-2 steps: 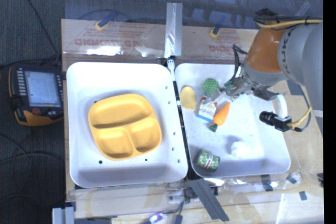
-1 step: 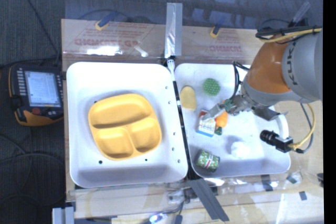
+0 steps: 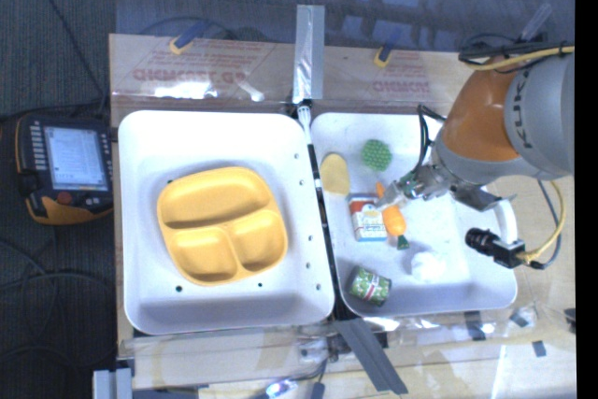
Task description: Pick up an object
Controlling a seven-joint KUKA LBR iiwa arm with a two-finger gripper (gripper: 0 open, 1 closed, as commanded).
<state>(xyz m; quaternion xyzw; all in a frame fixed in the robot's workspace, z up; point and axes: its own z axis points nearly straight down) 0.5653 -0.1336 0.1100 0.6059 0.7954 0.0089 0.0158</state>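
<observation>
In the right bin [image 3: 486,290] lie several small objects. A green knobbly ball [image 3: 377,153] sits near the back. A pale yellow oval piece [image 3: 334,171] rests by the left wall. A red and white carton [image 3: 367,220] lies in the middle, with a small orange carrot-like toy [image 3: 394,220] touching its right side. A green can [image 3: 371,286] lies at the front, and a white round object [image 3: 428,266] is to its right. My gripper [image 3: 410,186] hangs low over the bin, just above and right of the orange toy. Nothing shows between its tips.
The left bin [image 3: 140,294] holds a yellow divided tray [image 3: 222,223]. A central wall [image 3: 318,201] separates the two bins. My arm's orange band [image 3: 476,121] and a black cable fitting [image 3: 493,244] overhang the right bin's right side. A teach pendant [image 3: 64,165] lies left of the bench.
</observation>
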